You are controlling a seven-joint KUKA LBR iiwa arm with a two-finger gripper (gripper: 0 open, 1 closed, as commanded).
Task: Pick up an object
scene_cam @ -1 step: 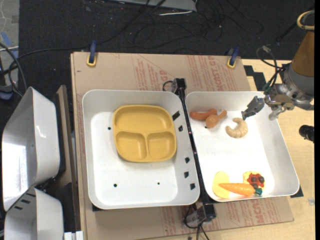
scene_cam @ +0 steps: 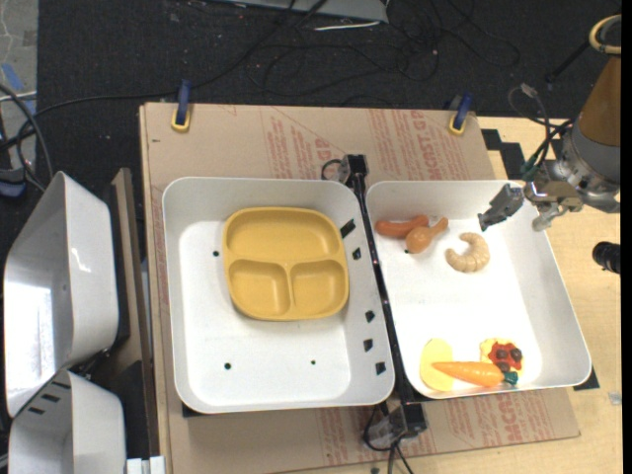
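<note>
From above, the gripper (scene_cam: 520, 208) hangs with fingers spread wide and nothing between them, over the right bin (scene_cam: 553, 294), just right of the croissant (scene_cam: 468, 253), whose long axis runs up-down, tips pointing left.

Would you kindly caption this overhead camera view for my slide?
Two-finger gripper hovers open over the right white bin near a tan croissant-shaped toy; yellow divided plastic plate sits in the left bin.

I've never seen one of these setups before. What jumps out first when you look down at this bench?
The big yellow three-section plastic plate in the left white bin catches the eye first. Toy food dots the right white bin: an orange carrot at its near edge and a pale croissant farther back. The arm's gripper hangs over that bin's far right corner.
</note>
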